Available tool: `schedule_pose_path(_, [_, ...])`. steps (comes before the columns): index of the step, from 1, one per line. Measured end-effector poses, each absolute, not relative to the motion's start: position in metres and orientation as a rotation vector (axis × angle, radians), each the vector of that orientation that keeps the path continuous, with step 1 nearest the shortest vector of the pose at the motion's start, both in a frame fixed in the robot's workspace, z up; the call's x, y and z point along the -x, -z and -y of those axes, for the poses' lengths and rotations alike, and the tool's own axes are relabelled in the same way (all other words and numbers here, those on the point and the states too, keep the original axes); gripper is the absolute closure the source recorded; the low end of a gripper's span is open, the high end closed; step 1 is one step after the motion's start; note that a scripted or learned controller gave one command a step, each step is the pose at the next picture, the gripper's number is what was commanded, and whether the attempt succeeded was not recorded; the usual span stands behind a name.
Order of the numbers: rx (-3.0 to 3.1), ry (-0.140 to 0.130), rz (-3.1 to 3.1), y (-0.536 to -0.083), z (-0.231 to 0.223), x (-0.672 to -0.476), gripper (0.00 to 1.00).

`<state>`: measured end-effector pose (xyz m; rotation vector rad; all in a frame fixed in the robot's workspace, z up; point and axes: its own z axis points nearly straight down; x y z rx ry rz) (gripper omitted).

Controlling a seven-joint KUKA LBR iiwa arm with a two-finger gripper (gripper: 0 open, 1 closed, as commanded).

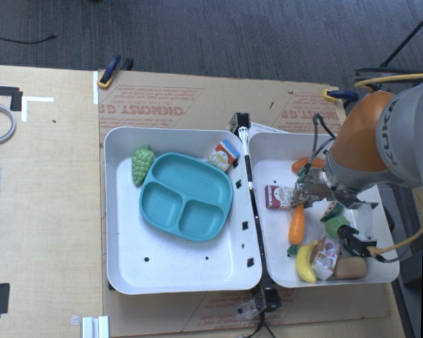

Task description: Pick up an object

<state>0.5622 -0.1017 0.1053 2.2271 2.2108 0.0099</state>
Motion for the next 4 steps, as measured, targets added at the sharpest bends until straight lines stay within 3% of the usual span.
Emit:
schedule_pose_path(1, [-2.222, 0.001, -2.221, -0.192, 0.024, -0.503, 1.00])
schedule_pose_path(2, [-2.222, 0.001, -2.220, -0.192, 0.024, -0.503, 0.00])
schedule_pose_path(3, [-2.225, 0.001, -2.219, -0.147, 0.095, -0.477, 0.00])
schedule_pose_path(4, [-2.222, 0.000, -2.221, -0.092, 0.098, -0.533, 0.00])
